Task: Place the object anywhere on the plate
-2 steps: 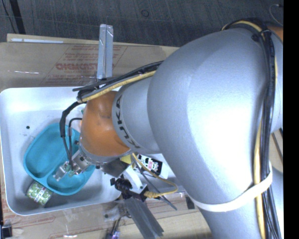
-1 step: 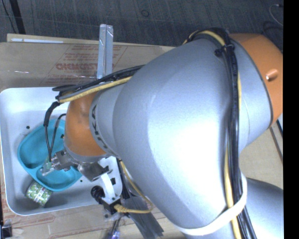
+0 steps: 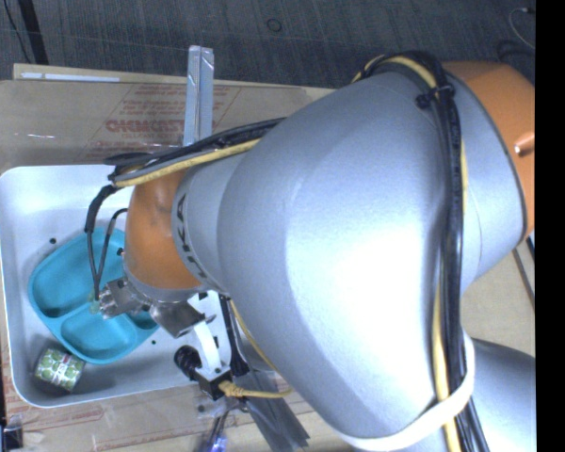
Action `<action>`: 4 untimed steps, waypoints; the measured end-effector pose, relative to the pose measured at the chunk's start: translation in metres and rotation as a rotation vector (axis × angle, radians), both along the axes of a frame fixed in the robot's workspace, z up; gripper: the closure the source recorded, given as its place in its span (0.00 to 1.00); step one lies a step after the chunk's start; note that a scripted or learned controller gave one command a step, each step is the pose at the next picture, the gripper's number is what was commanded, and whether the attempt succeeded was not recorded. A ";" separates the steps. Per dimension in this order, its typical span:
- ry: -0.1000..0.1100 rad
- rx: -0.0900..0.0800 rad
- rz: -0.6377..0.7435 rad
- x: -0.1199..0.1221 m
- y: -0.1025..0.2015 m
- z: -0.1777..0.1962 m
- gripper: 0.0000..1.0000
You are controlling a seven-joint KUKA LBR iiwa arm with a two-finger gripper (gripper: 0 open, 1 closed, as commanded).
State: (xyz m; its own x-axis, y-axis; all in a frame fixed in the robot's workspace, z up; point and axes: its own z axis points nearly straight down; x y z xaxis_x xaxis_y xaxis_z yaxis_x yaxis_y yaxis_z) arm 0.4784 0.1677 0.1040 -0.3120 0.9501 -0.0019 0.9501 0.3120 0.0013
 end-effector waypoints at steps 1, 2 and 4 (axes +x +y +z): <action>0.006 0.001 0.004 0.078 -0.046 0.062 1.00; 0.009 -0.001 -0.380 0.031 -0.016 -0.008 1.00; -0.008 0.005 -0.171 0.004 -0.010 0.009 1.00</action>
